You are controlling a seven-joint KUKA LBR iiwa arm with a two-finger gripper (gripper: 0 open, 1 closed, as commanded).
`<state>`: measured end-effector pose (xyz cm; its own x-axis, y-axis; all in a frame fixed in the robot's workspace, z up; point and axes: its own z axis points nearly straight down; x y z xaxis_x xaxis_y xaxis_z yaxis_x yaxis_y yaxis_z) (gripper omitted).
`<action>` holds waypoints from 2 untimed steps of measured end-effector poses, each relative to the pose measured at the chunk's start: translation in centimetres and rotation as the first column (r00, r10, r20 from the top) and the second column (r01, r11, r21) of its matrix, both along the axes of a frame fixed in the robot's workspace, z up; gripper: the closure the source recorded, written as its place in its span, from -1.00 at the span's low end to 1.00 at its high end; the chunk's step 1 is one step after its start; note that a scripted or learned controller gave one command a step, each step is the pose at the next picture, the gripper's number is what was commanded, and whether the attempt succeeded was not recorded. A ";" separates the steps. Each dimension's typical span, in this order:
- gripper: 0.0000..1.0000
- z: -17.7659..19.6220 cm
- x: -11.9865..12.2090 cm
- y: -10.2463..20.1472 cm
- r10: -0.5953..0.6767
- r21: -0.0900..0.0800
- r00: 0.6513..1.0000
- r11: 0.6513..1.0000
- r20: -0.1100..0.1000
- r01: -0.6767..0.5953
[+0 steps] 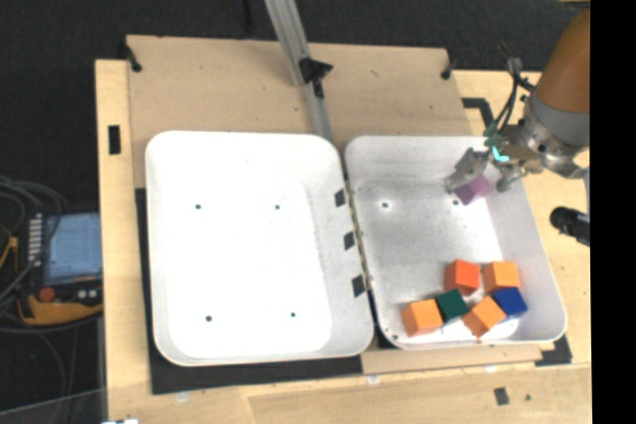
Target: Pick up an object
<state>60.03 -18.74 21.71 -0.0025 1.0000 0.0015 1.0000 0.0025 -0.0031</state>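
The purple block point(475, 188) sits at the tip of my end effector point(478, 176), in the upper right part of the frame, above the upper half of the right bin point(417, 213). It shows between my two fingers, so I judge that I hold it; the fingers stand narrow, closed onto its sides. Whether the block hangs free or touches the bin floor cannot be read with certainty from this slanted view. It looks slightly raised.

Progress, as a judgement: the grasp step appears done. What is left is to lift the block clear and to confirm that the grip carries it. A small block held near its edge may slip, so the grasp is not yet proven.

Outward from the block: the remaining blocks lie clustered at the lower right of the same bin, well apart from my end effector. There I see an orange block point(463, 275), a second orange block point(501, 274), a blue block point(509, 301), a green block point(453, 305), and two more orange blocks point(422, 316) point(486, 314). These are untouched.

The left bin point(248, 243) lies just beside the right bin, at centre left of the frame. Both bins rest on the worktop point(298, 74).
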 end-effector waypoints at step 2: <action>-1.00 -3.9 0.2 -0.2 -0.003 -0.004 1.000 1.000 0.000 0.003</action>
<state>60.18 -18.96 17.77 0.0002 1.0000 -0.0024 1.0000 -0.0002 -0.0033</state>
